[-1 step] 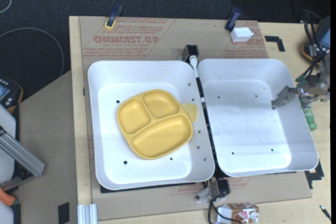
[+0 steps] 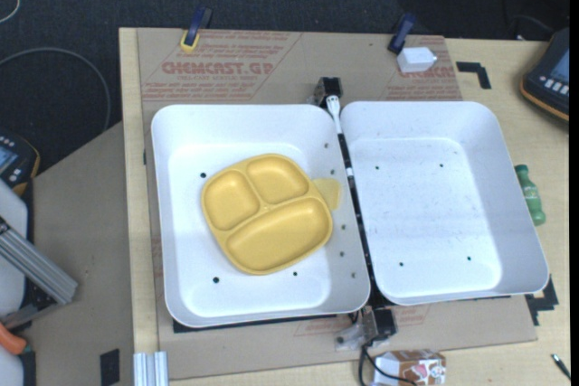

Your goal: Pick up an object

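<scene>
A yellow divided plate [image 2: 266, 212] with three compartments lies upside up in the left white bin [image 2: 181, 285], a little right of the bin's middle. A small yellow piece [image 2: 327, 192] peeks out from under the plate's right edge, near the divider between the bins. The right white bin [image 2: 507, 267] sits beside it.
The bins rest on a brown cardboard sheet [image 2: 271, 68] held by clamps at the back. A small white block [image 2: 415, 60] lies behind the right bin. A green object [image 2: 530, 194] sits at the right bin's outer edge. Cables and connectors [image 2: 380, 348] lie at the front.
</scene>
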{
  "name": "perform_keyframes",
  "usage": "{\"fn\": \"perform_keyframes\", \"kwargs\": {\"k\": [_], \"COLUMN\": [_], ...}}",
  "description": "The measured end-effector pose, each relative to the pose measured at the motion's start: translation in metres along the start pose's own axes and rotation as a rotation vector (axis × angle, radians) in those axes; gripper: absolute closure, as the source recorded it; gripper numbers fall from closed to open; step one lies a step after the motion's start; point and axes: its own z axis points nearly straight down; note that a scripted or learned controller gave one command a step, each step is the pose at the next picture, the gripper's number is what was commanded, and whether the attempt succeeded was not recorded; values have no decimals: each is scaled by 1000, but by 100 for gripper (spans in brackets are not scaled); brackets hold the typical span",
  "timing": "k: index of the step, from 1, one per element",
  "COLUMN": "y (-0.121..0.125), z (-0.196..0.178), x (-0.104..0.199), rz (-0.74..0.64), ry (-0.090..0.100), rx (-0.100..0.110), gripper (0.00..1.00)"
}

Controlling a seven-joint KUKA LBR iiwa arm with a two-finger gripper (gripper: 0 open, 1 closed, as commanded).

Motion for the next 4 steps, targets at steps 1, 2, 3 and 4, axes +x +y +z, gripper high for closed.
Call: {"fn": "perform_keyframes", "kwargs": {"k": [1,2,3,4], "y": [-10,-9,-14,-12], "z": [-109,-113,26,126], "x": [73,70,75,0], "rz": [-7,-2,1,7], "ry": [7,6,13,10], "rx": [3,12,34,30], "gripper": [0,100,100,100]}}
